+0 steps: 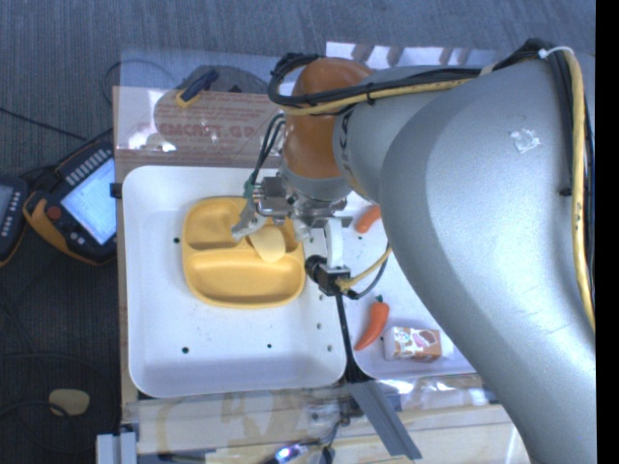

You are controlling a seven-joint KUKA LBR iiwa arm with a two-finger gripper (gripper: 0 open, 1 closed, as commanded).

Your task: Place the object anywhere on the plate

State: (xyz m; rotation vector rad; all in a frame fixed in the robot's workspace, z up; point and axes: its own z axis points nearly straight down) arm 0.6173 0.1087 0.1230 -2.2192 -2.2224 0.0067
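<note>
The big grey arm (484,182) is sweeping across the right of the camera view, closest to the lens, its orange band (314,133) sitting just above the wrist. Under it, the left white bin (164,356) is carrying the yellow divided plate (227,278). The gripper (259,222) is hanging right over the plate's upper right compartment, and a pale yellow object (269,246) is sitting just below the tool on the plate's surface. How the tool is set, spread or closed, I cannot tell from here. Over in the right bin (426,375), an orange carrot (372,324) and a small packet (414,342) are lying near each other. My read: the placing is looking nearly done, with only the release and the pull-away remaining.
</note>
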